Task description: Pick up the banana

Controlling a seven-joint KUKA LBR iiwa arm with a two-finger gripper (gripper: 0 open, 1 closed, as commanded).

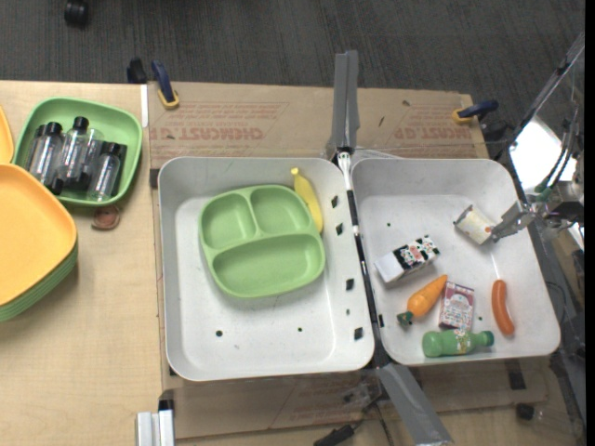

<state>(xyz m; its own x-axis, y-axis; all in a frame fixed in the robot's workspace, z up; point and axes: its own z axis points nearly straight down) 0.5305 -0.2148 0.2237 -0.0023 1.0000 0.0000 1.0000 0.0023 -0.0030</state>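
Two white bins are sitting side by side across the middle of the camera view, and the banana (pixel 308 199) is lying in the left bin (pixel 186 323), upper centre of the frame. It is resting along the upper right edge of the green divided plate (pixel 263 242), touching its rim or leaning on it, with its stem end pointing toward the top of the frame and the bin's right wall just beside it.

At the right edge of the frame, the gripper (pixel 507 223) is reaching into the right bin (pixel 465 179), well apart from the banana. Its tips are lying against or just beside a small white object (pixel 473 225); whether the pincer is spread or pressed together I cannot tell, since the fingers are showing thin and dim there.

Below, in the lower right of the frame, a black-and-white box (pixel 407 258), a carrot (pixel 426 296), a pink packet (pixel 456 305), a red sausage (pixel 503 307) and a green bottle (pixel 455 343) are scattered.

Several risks are looming, as I judge it. Crossing over, the arm has to clear the raised divider between the bins. Because the banana is wedged between plate rim and bin wall, one finger may land on the plate, tipping or dragging it. Curved, smooth skin could also be slipping out of a pinch taken near the tapered end.
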